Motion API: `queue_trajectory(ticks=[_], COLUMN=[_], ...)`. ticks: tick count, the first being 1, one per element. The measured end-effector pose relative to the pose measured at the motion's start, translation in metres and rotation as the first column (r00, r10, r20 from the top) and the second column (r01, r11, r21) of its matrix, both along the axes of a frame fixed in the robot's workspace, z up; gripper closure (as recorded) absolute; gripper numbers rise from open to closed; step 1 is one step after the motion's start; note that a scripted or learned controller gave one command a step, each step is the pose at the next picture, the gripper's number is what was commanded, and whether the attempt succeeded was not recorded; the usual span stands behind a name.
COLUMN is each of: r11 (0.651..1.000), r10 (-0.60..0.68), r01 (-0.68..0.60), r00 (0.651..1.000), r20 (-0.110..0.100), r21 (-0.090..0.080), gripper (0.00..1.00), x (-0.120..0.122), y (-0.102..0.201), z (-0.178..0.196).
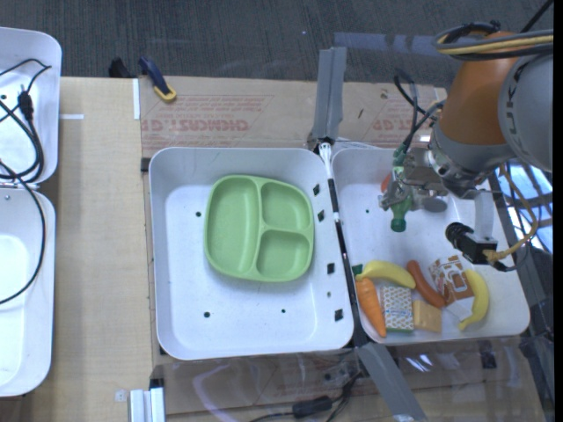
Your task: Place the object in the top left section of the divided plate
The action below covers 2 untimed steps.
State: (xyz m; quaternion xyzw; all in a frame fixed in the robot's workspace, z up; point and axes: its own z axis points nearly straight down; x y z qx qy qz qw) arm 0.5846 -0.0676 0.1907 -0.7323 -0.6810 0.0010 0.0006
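Beyond the carrot (370, 308) at the right bin's (362, 214) near edge, I see the gripper (398, 202) clamped on a small green object (398, 220) above that bin, well apart from the divided plate (259, 229); I judge it light, stiff, slick plastic, best pinched mid-body.

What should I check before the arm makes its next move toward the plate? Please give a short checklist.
1. Green divided plate lies flat in the left bin: ok.
2. All plate sections free of objects: ok.
3. Gripper is over the right bin, not the plate: ok for now.
4. Object held in the jaws: cannot tell.
5. Banana and carrot lie apart from the gripper: ok.
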Motion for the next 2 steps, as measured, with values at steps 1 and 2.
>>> queue_trajectory(ticks=[1, 2], r11=[0.999, 0.999], r10=[0.040, 0.040], r01=[-0.040, -0.040], r00=[0.999, 0.999], r20=[0.000, 0.000], r21=[-0.001, -0.001], gripper=[1.00, 0.00], x=[0.0146, 0.0146], y=[0.1082, 0.1080], z=[-0.0006, -0.0004])
